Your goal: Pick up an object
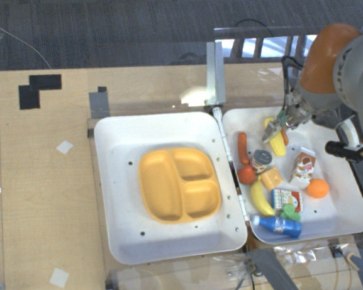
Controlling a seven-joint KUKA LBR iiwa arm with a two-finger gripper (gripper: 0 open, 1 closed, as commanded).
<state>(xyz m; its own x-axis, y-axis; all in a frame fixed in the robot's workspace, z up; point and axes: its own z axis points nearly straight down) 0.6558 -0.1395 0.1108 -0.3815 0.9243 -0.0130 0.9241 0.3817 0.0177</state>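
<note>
A: Corn cob (276, 144), the small yellow toy, is lying near the back of the right bin (358, 217), just under the gripper (285, 121).

B: Is the gripper holding it?

A: I cannot tell; the fingertips are sitting right at its upper end, touching or nearly so, and whether they are parted or closed is not showing.

B: How is it likely handling?

A: Probably light, stiff plastic, a bit slick and rounded, so gripping across its narrow middle looks safest.

B: What is crowding it?

A: A small orange piece (285, 138) is lying against it, a carrot (242, 147) and a grey disc (262, 158) are sitting near, and a banana (260, 198), a carton (303, 167) and an orange ball (318, 188) are lying further forward. The yellow tray (178, 184) is resting in the left bin (123, 241).
</note>
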